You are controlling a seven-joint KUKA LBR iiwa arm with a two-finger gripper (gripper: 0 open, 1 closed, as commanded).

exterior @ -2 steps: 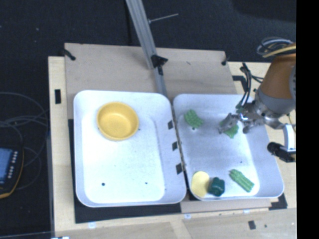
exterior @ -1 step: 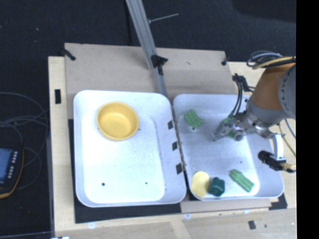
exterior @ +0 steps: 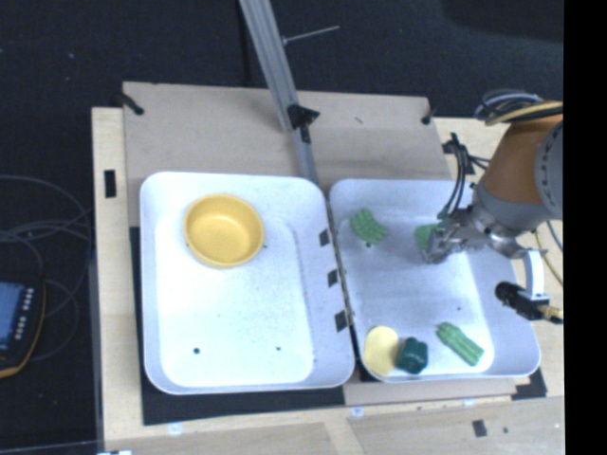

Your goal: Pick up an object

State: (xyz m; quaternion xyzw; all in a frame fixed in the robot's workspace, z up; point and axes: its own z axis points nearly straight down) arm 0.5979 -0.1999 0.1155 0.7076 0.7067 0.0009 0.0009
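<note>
Over the right bin [exterior: 493, 349], toward its far right part, the gripper [exterior: 438, 247] hangs low, right beside a green object [exterior: 425, 236] that peeks out at its left; whether the fingers are spread or pinching it cannot be told. Farther left in that bin lies a ridged green piece [exterior: 368, 226]. Along the near edge sit a pale yellow object [exterior: 380, 347], a dark teal block [exterior: 413, 355] touching it, and another ridged green piece [exterior: 460, 342]. A yellow bowl [exterior: 224, 229] rests in the left bin [exterior: 237, 349], far left.

pale wooden bench [exterior: 114, 368], dark floor [exterior: 57, 45]
</note>
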